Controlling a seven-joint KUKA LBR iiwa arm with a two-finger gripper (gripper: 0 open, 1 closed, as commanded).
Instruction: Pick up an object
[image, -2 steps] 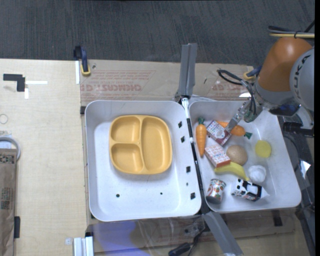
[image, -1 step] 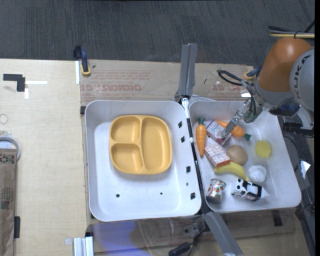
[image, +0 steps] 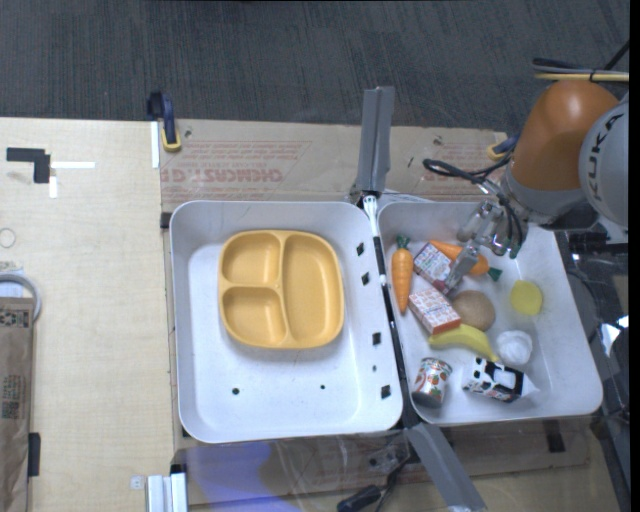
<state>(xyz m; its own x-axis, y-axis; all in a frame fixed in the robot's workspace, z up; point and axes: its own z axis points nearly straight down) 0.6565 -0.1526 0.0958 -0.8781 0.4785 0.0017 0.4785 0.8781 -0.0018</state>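
My gripper (image: 466, 264) hangs low over the back of the right bin (image: 560, 398), reaching in from the upper right. It sits just above a small orange object (image: 481, 265) and beside a red-and-white carton (image: 432, 261). Close by lie a second red-and-white carton (image: 434, 309), a carrot (image: 401, 278), a brown round object (image: 476, 310), a banana (image: 464, 341), a yellow lemon (image: 526, 296), a white ball (image: 514, 347), a small can (image: 431, 382) and a black-and-white cow-patterned object (image: 495, 380). Nothing is visibly held.
The left bin (image: 195, 400) holds a yellow divided plate (image: 281, 289). A grey divider post (image: 375, 140) stands behind the seam between the bins. Cables (image: 455, 170) trail behind the right bin. Bare bench lies to the left.
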